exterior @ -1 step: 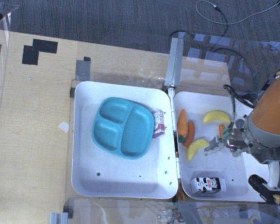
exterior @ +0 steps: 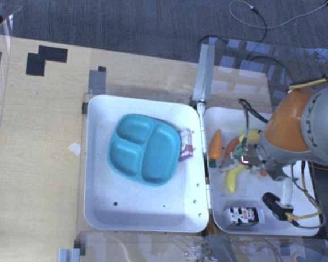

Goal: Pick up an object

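Note:
The right bin (exterior: 292, 227) holds an orange carrot (exterior: 215, 144), a smaller red-orange piece (exterior: 231, 146), a yellow banana (exterior: 231, 179) and a yellow-green item (exterior: 249, 135) partly hidden by the arm. A black-and-white packet (exterior: 243, 215) lies near the bin's front wall. My gripper (exterior: 236, 161) hangs low over the middle of this bin, right above the banana's upper end and beside the red-orange piece. I see nothing clearly lifted.
The left bin (exterior: 140, 211) carries a blue divided plate (exterior: 145, 149) and a small purple-white wrapper (exterior: 186, 144) by its right wall. The grey arm with its orange band (exterior: 287, 124) covers the right bin's far right. Cables (exterior: 285, 209) trail there.

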